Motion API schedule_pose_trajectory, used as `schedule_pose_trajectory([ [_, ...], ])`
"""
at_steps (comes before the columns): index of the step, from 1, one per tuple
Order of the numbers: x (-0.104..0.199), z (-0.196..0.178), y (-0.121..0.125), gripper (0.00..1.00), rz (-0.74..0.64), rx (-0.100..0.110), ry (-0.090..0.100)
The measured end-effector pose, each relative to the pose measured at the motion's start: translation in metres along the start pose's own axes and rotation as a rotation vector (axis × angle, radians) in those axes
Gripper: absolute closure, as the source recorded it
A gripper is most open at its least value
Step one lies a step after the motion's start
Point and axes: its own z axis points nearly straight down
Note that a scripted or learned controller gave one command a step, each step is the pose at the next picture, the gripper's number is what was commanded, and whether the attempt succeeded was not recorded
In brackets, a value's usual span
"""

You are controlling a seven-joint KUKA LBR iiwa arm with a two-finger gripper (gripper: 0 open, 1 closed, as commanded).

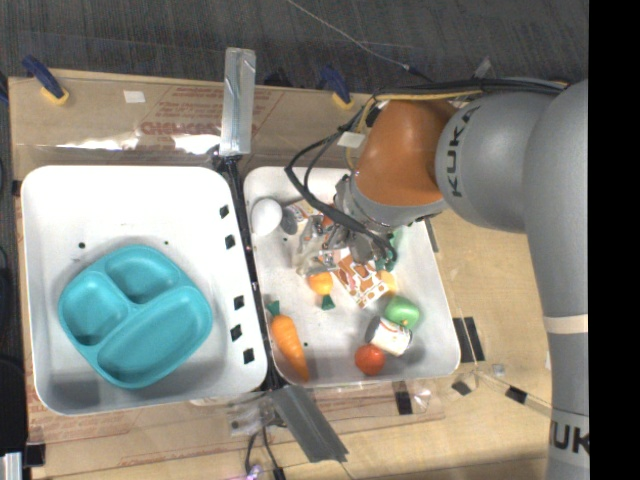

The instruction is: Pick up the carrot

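Lying near right bin's (445, 313) front wall, carrot (289, 344), tool (335, 243) apart

The arm's orange band (400, 158) covers the back-right corner of the right bin (262, 268), the end effector (335, 246) blurs into a heap of small objects (360, 280) so its grip cannot be read, and the arm (540, 168) runs off the lower edge.
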Motion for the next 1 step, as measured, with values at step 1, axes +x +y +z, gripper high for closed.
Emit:
schedule_pose_trajectory([
  [1, 0.0152, -0.0918, 0.0661, 1.0, -0.244, 0.0, -0.003],
])
